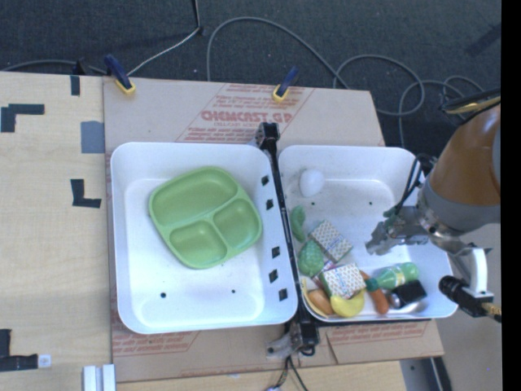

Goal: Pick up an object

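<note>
From my seat, starting at the left, the left bin (130, 243) carries a green divided plate (206, 216) lying flat and tilted a little off square, with bare white floor nearer the camera; nothing there looks like a handy thing to pick, so I judge the work belongs across the black divider (277, 218) that runs between the bins. In the right bin (358, 157) a white ball (312, 182) sits alone at the far left corner, well apart from the rest. The clutter has bunched toward the near edge: green leafy pieces (308, 255) along the divider, a patterned block (330, 239) and a second patterned block (343, 281) just beside them, a yellow banana-like toy (348, 305) and an orange piece (318, 301) against the near wall, then a green bottle (396, 274) lying on its side next to a black object (407, 293). The pile is tight, so any grab there risks nudging neighbours. The gripper (389, 235) hangs over the right part of this bin, above open floor just far of the green bottle; I cannot tell whether its jaws are apart or closed, and I see nothing between them. My reading is that no object is taken yet, and the bottle is the nearest candidate. The arm (468, 177), grey with its orange band, comes in from the right edge.
</note>
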{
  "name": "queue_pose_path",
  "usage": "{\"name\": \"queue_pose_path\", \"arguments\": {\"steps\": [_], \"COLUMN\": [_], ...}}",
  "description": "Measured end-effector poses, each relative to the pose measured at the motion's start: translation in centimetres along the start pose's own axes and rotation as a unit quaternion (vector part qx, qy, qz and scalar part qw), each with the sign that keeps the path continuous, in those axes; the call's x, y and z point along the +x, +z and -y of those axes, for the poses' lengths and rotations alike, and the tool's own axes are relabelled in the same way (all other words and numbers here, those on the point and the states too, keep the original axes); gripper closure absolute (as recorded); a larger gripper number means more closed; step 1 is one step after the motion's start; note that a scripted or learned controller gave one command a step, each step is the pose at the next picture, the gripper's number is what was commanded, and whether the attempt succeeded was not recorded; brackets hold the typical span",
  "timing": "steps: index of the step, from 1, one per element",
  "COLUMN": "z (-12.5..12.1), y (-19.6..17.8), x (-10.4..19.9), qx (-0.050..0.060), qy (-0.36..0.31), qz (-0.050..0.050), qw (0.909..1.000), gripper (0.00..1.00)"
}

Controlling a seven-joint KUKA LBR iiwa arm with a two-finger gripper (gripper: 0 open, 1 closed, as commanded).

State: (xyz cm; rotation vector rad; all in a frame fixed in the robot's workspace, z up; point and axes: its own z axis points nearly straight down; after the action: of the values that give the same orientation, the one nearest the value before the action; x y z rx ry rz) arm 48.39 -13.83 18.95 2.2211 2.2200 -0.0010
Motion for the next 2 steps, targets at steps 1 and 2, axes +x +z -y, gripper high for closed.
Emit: {"name": "queue_pose_path", "arguments": {"steps": [1,2], "z": [-2.6,-8.8], "y": [9.3,0.5], "x": [4.1,5.6], "qx": [-0.004,0.0], "qy": [-0.001,-0.001], "qz": [-0.001,0.0], "qw": [1.0,1.0], "gripper": [1.0,1.0]}}
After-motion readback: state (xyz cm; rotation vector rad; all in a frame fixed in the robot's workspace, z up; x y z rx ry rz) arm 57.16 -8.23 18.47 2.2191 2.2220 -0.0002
